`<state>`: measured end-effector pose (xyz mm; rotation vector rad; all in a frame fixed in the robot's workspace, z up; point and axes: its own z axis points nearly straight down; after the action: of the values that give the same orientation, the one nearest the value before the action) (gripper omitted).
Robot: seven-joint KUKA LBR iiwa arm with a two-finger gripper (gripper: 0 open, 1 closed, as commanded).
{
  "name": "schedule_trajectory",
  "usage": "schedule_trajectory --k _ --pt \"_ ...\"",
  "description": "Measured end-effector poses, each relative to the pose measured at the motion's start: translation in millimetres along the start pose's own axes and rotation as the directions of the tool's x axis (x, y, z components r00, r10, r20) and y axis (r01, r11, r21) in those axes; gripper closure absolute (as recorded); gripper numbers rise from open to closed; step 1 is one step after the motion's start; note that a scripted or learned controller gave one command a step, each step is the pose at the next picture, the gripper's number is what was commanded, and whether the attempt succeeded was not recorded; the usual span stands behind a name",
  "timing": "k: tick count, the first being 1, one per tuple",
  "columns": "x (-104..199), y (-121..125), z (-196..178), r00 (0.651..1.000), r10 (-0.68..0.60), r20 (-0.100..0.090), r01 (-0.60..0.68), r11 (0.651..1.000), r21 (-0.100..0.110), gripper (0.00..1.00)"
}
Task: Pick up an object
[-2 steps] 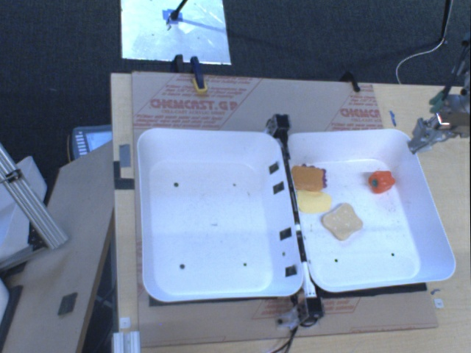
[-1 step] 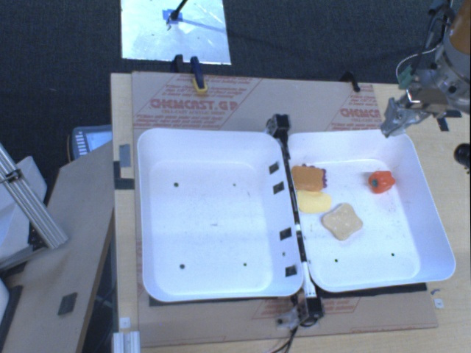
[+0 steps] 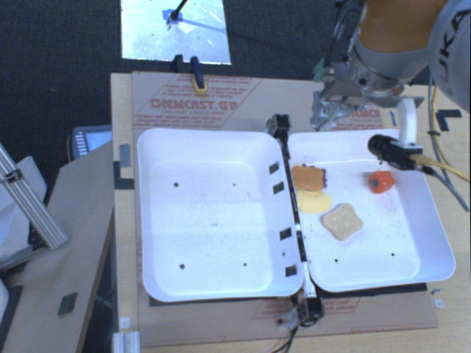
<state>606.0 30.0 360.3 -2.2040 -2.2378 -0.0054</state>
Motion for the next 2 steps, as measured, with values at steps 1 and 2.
schedule_trajectory --k 1,2 --pt "79 -9 -149 1.000 0.001 -0.004 -0.001 1.000 -0.018 1.00" --pt "178 5 -109 1.000 0.002 0.000 -0.002 1.000 0.002 1.00"
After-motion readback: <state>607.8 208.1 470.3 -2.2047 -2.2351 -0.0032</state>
